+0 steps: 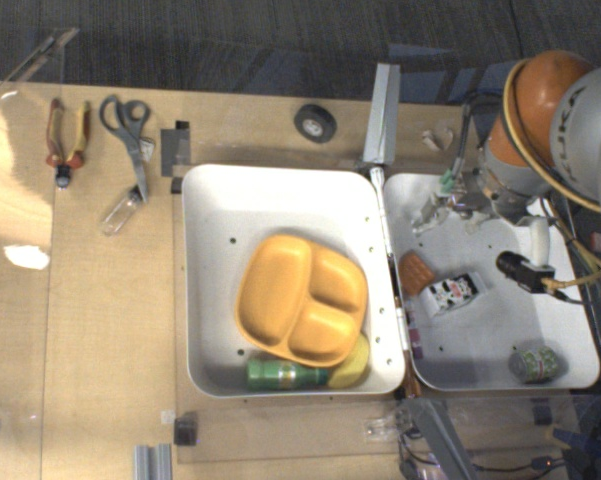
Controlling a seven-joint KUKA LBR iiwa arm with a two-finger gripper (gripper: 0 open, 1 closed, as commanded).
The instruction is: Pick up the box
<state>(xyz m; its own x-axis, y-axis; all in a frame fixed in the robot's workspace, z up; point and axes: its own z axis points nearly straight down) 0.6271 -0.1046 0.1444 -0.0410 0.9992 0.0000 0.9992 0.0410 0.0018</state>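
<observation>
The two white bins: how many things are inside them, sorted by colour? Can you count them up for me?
Yellow: 2, the divided plate and a yellow thing peeking out under it
Green: 2, the bottle and a round ball
Brown: 1, a small block
Black and white: 1, the box
Total: 6

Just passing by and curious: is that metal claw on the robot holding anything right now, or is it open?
Tool: cannot be told; it sits over the far end of the right bin, away from the box.
</observation>
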